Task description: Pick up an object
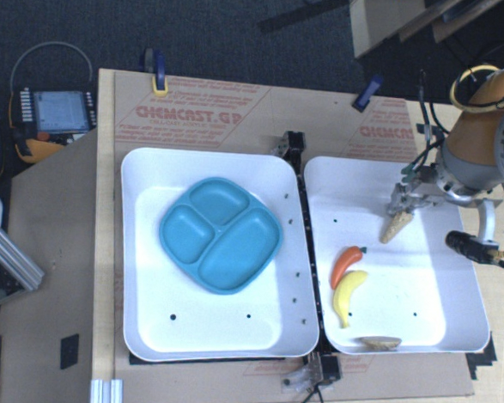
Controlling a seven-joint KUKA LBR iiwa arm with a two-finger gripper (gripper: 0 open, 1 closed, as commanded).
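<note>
My gripper (pixel 404 205) hangs over the back of the right bin (pixel 450 326), its fingers pointing down. A tan wedge-shaped piece (pixel 395 227) slants just beneath the fingertips, its upper end pinched between them. A red-orange chili pepper (pixel 346 263) lies near the middle of that bin. Just in front of the pepper lies a yellow banana (pixel 349 295). A flat tan piece (pixel 380 342) rests against the bin's front wall.
The left bin (pixel 136 257) holds a blue divided plate (pixel 221 235) near its middle. A black divider with clamps (pixel 305 243) runs between the two bins. The arm's grey and orange wrist (pixel 481 126) stands over the right bin's back right corner.
</note>
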